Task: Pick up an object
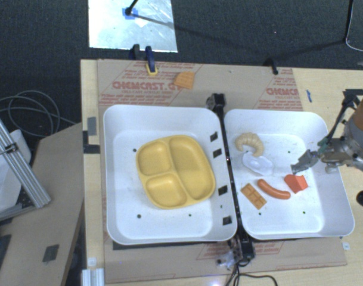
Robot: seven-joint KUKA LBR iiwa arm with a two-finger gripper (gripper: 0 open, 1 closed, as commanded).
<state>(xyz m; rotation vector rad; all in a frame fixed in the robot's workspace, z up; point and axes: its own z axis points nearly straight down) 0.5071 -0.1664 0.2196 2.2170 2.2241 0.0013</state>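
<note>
The arm comes in from the right, and its hand (301, 165) hangs low over the right bin (333, 216), just above and beside an orange-red block (297, 183). I can't tell from here whether the hand is spread or pressed together; the tip is a grey blur against the white floor of the bin, and nothing is plainly caught in it.

The block looks like the nearest thing to pick. It lies on the bin floor toward the right side, just right of a sausage (273, 189). It is a small wedge-like chunk, with little length to speak of, so its long axis is hard to call; its flat edges seem turned at a slant to the bin walls.

To do this step well, I'd say the hand should settle straight down with the block centred under it and squeeze across the block's flat faces, not its corners. It should stay clear of the sausage, which runs from upper left to lower right and almost meets the block at its right end.

A cracker (253, 196), a clear cup (256, 162) and a curled pastry (250, 142) lie further left. A yellow tray (176, 171) sits in the left bin (118, 177).
</note>
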